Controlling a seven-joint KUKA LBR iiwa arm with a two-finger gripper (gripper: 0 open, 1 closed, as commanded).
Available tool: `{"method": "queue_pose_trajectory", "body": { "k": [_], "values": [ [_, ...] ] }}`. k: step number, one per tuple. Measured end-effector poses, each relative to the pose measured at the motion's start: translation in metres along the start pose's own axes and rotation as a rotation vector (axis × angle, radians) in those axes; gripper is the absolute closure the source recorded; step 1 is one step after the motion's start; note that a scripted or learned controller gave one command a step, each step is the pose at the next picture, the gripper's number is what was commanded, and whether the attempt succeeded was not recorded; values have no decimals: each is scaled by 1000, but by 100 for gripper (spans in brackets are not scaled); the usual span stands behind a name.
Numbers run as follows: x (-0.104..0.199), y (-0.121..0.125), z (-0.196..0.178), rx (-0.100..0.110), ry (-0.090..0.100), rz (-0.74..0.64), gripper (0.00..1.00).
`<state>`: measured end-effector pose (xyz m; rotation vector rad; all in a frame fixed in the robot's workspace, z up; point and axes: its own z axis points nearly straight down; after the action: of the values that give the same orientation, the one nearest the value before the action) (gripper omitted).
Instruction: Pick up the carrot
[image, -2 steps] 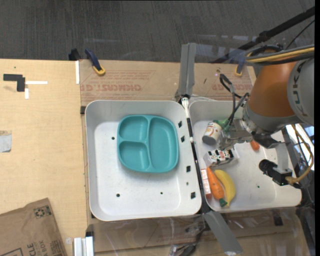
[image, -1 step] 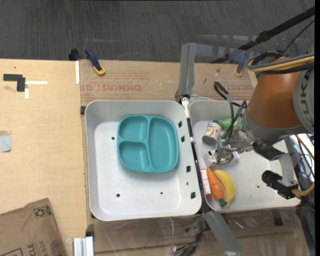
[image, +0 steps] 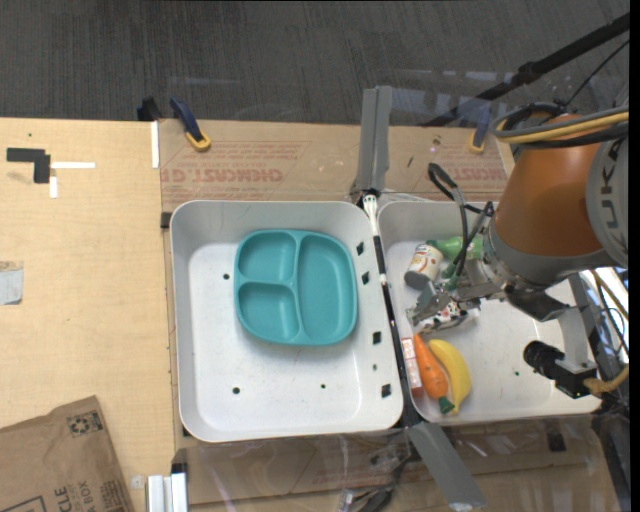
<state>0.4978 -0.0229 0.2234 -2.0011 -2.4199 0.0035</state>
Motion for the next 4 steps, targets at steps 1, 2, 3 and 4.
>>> {"method": "queue_pose_trajectory", "body": {
  "k": [1,2,3,4],
  "values": [
    [-36,-28,33,0,0,-54,0],
    [-86,-38,118,1,1,55,0],
    [-75,-34,129,-8,-11,56,0],
    [-73,-34,121,-4,-5,59,100]
  ]
}}
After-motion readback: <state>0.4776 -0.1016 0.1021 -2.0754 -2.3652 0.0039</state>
